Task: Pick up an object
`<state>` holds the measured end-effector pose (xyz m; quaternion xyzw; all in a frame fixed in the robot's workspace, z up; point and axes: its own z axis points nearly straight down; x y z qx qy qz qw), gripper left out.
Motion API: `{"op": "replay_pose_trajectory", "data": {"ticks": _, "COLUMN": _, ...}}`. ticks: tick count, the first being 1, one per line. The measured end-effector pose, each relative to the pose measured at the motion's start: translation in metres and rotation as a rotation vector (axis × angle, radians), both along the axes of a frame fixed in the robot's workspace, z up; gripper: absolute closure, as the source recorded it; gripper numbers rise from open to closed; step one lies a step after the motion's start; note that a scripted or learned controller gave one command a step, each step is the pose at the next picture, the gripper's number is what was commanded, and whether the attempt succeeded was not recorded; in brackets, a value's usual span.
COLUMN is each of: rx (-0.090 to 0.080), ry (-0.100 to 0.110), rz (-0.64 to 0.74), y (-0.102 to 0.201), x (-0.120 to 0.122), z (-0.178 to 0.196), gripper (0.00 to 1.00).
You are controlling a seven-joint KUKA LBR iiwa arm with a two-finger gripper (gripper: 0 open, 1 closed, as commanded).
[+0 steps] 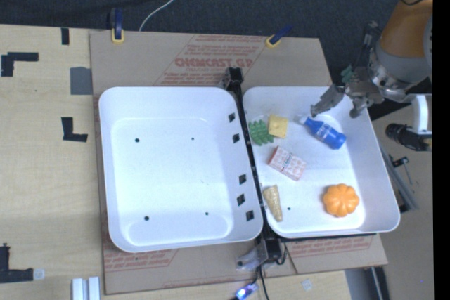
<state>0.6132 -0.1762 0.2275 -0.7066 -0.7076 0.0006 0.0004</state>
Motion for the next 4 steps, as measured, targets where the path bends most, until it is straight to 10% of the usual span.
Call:
{"op": "replay_pose_trajectory", "data": {"ticks": 1, "rx": 0.000, "ry": 0.006, "rz": 0.001, "y": -0.022, "x": 0.054, "z": -0.118, "gripper": 0.00}}
{"op": "replay_pose_trajectory", "data": {"ticks": 2, "rx": -0.001, "ry": 0.001, "rz": 0.002, "y": 0.021, "x": 0.027, "z": -0.144, "gripper": 0.00}}
{"op": "replay_pose_trajectory", "data": {"ticks": 3, "rx": -0.002, "ry": -0.003, "rz": 0.001, "y": 0.019, "x": 0.029, "z": -0.132, "gripper": 1.00}}
{"op": "replay_pose_trajectory", "data": {"ticks": 4, "rx": 0.001, "ry": -0.010, "rz": 0.006, "y": 0.076, "x": 0.034, "z": -0.032, "gripper": 1.00}}
